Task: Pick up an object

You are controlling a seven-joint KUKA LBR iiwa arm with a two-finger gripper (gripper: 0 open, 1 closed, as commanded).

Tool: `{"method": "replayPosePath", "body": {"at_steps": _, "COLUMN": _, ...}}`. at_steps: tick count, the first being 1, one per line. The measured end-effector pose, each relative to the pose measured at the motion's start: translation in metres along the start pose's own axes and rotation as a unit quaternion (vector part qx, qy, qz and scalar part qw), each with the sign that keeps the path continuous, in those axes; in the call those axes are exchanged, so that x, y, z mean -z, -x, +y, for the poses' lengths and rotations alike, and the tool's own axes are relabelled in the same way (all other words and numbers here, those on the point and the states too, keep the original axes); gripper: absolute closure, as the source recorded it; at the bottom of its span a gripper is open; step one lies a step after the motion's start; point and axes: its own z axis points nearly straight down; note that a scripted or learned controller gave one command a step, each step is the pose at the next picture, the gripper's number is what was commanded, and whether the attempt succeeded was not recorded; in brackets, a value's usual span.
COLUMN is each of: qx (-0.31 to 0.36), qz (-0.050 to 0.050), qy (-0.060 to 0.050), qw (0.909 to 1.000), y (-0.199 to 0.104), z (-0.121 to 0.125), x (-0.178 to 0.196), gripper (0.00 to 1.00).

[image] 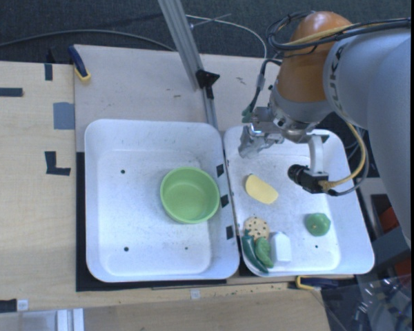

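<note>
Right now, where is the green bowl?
The green bowl sits in the left bin, toward its right side near the divide, across from the yellow piece in the right bin.

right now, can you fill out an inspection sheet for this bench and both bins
surface: pale wooden bench bearing two shallow white bins, left bin and right bin, side by side
job's things: round green plastic bowl in left bin; yellow oval piece, small green lump, tan dotted disc, green leafy item, small white block in right bin
clutter: blue-and-yellow clamp at bench's far edge
grippers: two-finger gripper above right bin's far left corner, holding nothing
cables: white cable behind bench; black-yellow cable at wrist
surroundings: dark floor, slanted metal pole
</note>
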Motion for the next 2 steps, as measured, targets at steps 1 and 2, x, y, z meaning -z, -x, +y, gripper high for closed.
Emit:
{"method": "replayPosePath", "body": {"at_steps": 1, "qx": 0.001, "qz": 0.001, "qy": 0.001, "qw": 1.0000, "y": -0.056, "z": -0.017, "x": 0.012, "gripper": 1.00}}
{"method": "replayPosePath", "body": {"at_steps": 2, "qx": 0.001, "qz": 0.000, "qy": 0.000, "qw": 1.0000, "y": -0.109, "z": -0.038, "x": 0.001, "gripper": 1.00}}
